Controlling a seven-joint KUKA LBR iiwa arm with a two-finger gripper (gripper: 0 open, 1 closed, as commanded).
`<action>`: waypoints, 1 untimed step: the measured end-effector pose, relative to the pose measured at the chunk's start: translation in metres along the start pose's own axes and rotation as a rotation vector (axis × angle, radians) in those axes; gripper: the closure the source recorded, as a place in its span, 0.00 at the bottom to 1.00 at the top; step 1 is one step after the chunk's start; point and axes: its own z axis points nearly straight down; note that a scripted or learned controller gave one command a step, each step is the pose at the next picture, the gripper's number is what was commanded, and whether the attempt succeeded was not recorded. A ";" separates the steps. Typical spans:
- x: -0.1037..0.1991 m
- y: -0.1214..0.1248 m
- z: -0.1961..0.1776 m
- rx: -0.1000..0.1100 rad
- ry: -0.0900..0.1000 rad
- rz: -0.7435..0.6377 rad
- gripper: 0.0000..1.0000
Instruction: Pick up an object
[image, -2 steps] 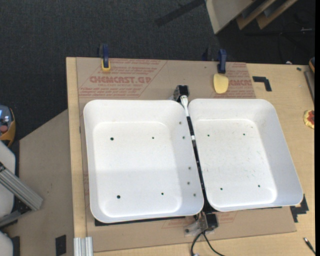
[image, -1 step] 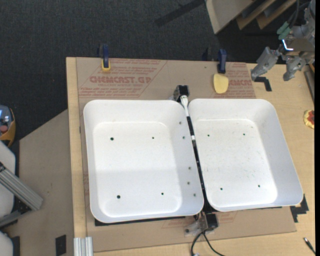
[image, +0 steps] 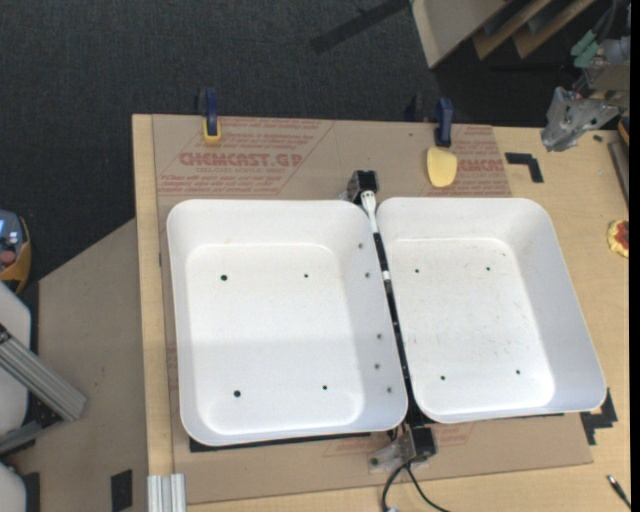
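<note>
1. You have two white bins side by side on one brown board (image: 290, 150): the left bin (image: 178, 300) and the right bin (image: 566, 300), with their inner rims all but touching along a thin black strip (image: 388, 300) at mid frame
2. Count two blue clamps on the board's top edge, one at upper left (image: 210, 112) and one at upper centre-right (image: 443, 118)
3. Count one yellow lump (image: 441, 166), the one loose thing near the bins
4. On the floor of the left bin you see four small dark dots, one towards each corner; the right bin shows four such dots too, plus faint dark specks across its floor
5. The lump lies on the bare board, outside both bins, just above the right bin's upper left corner and just below the second clamp
6. The pincer (image: 572, 115) sits at the upper right of the frame, over the board's top right corner; you cannot tell how far open it is, and nothing can be seen in its hold
7. The lump lies well apart from the pincer, to its left and a little lower in the frame
</note>
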 end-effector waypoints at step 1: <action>0.026 0.024 0.110 0.017 0.005 -0.001 1.00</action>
